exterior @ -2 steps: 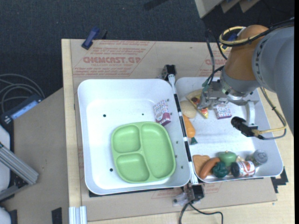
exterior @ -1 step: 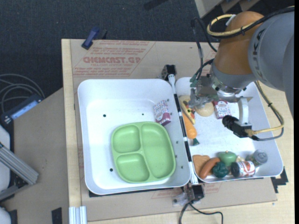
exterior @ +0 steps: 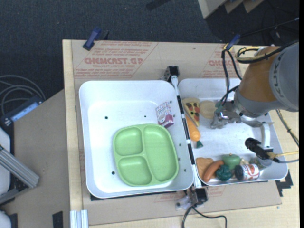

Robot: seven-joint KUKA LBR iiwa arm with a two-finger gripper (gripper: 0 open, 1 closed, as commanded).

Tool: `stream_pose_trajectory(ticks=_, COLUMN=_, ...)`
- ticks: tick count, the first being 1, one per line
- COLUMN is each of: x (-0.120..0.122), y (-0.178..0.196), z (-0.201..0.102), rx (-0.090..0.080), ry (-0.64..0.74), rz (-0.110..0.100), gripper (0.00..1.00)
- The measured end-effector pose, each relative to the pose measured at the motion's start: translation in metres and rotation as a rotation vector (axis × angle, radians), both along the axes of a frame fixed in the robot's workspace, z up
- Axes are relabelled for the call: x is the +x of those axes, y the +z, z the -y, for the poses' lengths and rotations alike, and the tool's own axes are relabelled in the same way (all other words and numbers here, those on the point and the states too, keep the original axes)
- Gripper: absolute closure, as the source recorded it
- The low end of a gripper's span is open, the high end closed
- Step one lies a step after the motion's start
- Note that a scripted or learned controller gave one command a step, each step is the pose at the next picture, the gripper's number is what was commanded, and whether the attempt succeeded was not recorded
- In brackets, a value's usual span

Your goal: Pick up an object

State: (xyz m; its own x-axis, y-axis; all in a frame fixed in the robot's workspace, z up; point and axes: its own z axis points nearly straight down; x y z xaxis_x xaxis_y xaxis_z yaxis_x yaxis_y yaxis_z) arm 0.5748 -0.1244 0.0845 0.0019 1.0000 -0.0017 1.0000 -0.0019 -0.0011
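The grey arm (exterior: 280, 87) with its orange band reaches in from the right, its pincer (exterior: 219, 120) lowered, apparently pointing down.

Smooth matt green plastic tray (exterior: 144, 154) in a glossy white plastic bin (exterior: 95, 127) on brown paper-covered board (exterior: 118, 58).

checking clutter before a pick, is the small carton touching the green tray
Apart. The camera view shows a strip of white bin floor between the carton and the green tray's top rim.
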Motion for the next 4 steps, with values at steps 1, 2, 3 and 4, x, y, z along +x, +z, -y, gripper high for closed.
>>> stream_pose_trajectory(ticks=1, x=0.040, y=0.067, z=0.051, rx=0.000, ry=0.001, rz=0.004, gripper=1.00)
stream_pose_trajectory(ticks=2, x=0.031, y=0.006, z=0.028, rx=-0.001, ry=0.003, rz=0.010, gripper=1.00)
stream_pose_trajectory(ticks=3, x=-0.060, y=0.000, z=0.058, rx=0.001, ry=-0.001, rz=-0.001, gripper=1.00)
stream_pose_trajectory(ticks=4, x=-0.055, y=0.055, z=0.010, rx=0.002, ry=0.004, rz=0.002, gripper=1.00)
